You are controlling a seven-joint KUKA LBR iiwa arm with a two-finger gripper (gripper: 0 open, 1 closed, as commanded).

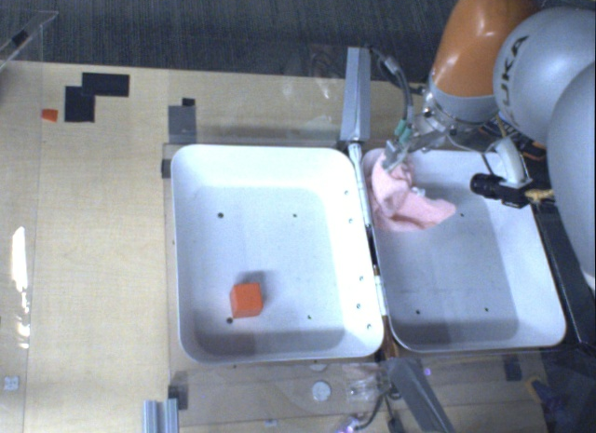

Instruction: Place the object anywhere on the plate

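In two bins (pixel 279 156): one orange block (pixel 247 300), one pink cloth (pixel 406 201).

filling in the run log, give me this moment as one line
gripper: over pink cloth, right bin, far-left corner | grasp: cannot tell | orange block: left bin, near side, apart | plate: unidentified

We see two shallow white bins side by side on the pale wooden bench (pixel 84 263). In the left white bin (pixel 270 180), a small orange block (pixel 247 300) sits toward seven o'clock of the floor. In the right white bin (pixel 484 273), a crumpled pink cloth (pixel 405 202) lies at about ten o'clock, against the dividing wall. The grey arm's two-finger gripper (pixel 399 154) sits at the cloth's upper edge, apparently touching it; we cannot judge its grip.
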